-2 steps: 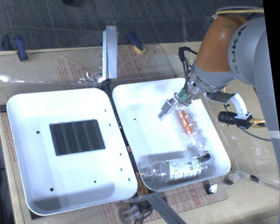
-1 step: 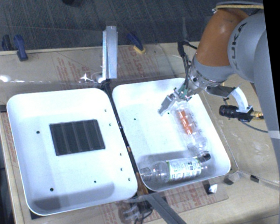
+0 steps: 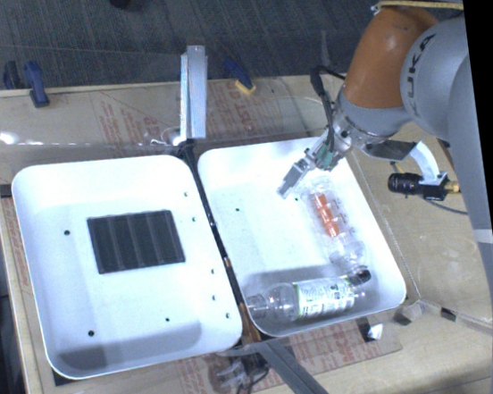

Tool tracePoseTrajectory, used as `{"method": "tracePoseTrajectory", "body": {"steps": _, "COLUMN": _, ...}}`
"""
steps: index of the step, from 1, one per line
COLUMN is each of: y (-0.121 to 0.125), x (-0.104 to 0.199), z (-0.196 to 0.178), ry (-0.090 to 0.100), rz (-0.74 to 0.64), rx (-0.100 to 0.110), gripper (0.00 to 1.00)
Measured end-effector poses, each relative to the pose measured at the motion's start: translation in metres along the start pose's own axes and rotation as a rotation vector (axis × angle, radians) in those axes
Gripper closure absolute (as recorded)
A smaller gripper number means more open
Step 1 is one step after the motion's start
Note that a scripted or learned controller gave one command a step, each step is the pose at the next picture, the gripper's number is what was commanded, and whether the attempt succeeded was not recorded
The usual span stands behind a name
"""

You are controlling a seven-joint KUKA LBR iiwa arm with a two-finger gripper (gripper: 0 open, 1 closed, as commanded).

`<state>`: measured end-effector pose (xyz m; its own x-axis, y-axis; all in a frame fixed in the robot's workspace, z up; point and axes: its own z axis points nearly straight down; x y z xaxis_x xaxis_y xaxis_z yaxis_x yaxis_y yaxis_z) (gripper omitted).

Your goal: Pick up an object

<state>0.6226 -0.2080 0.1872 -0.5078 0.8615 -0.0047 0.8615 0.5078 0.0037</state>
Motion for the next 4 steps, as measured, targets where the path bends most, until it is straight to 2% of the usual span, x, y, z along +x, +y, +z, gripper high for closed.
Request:
{"method": "tracePoseTrajectory", "body": {"steps": 1, "y": 0.007, "x": -0.006, "z": 0.032, "ry": 0.006, "rz": 0.093, "rx": 0.006, "gripper": 0.00}}
{"method": "tracePoseTrajectory", "body": {"steps": 2, "y": 0.017, "x": -0.013, "z": 0.026, "ry": 0.000, "rz": 0.159, "rx": 0.001, "gripper": 0.00}}
{"method": "tracePoseTrajectory", "body": {"steps": 3, "y": 0.006, "x": -0.004, "z": 0.021, "ry": 0.007, "rz": 0.109, "rx": 0.007, "gripper": 0.00}}
{"method": "tracePoseTrajectory", "body": {"steps": 4, "y": -0.018, "x": 0.010, "z": 0.016, "ry": 0.006, "rz": 0.060, "rx": 0.006, "gripper": 0.00}}
